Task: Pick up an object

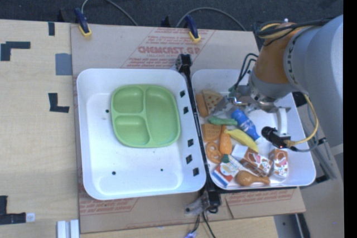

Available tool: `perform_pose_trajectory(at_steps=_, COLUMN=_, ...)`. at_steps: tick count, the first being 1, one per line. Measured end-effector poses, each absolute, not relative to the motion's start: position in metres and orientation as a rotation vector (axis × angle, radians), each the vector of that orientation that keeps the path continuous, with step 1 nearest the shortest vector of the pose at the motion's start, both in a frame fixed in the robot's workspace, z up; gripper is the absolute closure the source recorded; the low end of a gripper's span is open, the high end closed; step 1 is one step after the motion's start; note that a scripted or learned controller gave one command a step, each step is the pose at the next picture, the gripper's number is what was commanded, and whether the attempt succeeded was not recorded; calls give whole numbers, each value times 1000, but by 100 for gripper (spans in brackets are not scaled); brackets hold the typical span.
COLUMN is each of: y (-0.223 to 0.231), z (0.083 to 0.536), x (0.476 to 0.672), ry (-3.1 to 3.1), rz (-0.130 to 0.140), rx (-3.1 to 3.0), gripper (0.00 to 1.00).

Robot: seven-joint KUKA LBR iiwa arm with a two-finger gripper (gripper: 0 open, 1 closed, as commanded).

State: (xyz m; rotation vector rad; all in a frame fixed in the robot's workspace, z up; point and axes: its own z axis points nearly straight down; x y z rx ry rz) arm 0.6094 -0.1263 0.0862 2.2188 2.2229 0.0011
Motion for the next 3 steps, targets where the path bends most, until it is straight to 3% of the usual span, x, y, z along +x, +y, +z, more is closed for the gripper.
perform_pose_trajectory(at_steps=1, y=-101, z=87, x=542, ry=2218, rz=4, rx=2218, gripper=0)
perform_pose_trajectory(at_steps=2, y=-93, z=88, x=572, ry=2223, rz=-1, rx=2220, gripper=0)
perform_pose_trajectory(at_steps=3, y=-100, z=87, x=523, ry=2218, rz=6, rx=2216, gripper=0)
